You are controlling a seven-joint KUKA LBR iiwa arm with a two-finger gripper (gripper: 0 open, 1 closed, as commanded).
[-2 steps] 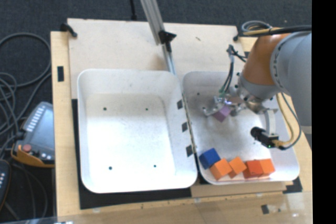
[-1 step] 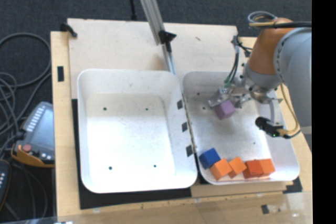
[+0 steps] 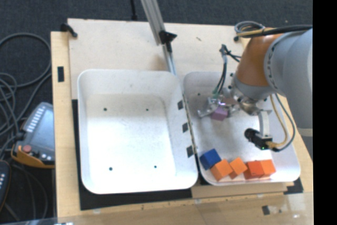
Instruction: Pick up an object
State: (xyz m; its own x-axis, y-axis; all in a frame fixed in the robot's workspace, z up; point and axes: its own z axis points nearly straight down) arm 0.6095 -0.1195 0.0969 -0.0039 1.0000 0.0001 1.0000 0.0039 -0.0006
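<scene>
My gripper point(image 3: 217, 108) hangs over the upper middle of the right bin point(image 3: 284, 176), reaching in from the right below the orange wrist band. A small purple block point(image 3: 220, 112) sits between its fingers, and the gripper is shut on it. The block's underside and its height above the bin floor are hard to judge. A blue block point(image 3: 210, 157) lies at the bin's front left. Beside the blue one, several orange blocks point(image 3: 238, 166) are lined up along the front wall.
The left bin point(image 3: 84, 87) stands beside the right one, and the two share a raised divider edge point(image 3: 187, 124). A slanted aluminium post point(image 3: 150, 2) rises behind the bins. Black cable loops point(image 3: 260, 139) hang from the wrist over the right bin.
</scene>
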